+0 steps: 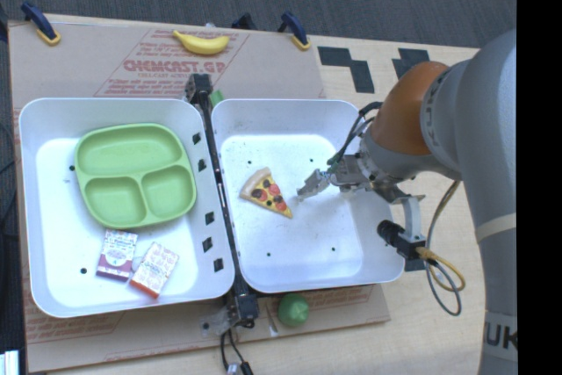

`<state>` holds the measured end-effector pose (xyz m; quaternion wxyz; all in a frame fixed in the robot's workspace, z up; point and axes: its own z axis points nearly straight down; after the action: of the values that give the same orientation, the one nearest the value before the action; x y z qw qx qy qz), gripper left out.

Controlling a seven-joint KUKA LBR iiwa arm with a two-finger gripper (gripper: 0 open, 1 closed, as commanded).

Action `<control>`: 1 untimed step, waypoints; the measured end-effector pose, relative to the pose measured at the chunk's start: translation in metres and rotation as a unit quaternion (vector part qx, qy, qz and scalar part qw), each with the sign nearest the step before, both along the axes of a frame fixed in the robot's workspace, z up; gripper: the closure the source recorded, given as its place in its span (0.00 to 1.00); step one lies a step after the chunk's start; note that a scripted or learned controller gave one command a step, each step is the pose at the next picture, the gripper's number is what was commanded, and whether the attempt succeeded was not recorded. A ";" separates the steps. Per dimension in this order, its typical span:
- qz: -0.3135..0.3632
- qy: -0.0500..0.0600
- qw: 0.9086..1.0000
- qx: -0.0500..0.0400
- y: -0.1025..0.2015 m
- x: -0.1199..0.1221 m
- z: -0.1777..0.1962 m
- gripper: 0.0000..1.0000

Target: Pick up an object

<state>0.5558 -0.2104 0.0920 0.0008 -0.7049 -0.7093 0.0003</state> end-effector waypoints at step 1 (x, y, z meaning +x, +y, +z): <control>0.000 0.001 1.000 0.000 0.000 -0.009 0.011 0.00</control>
<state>0.5469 -0.2104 0.1035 0.0020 -0.7050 -0.7092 0.0010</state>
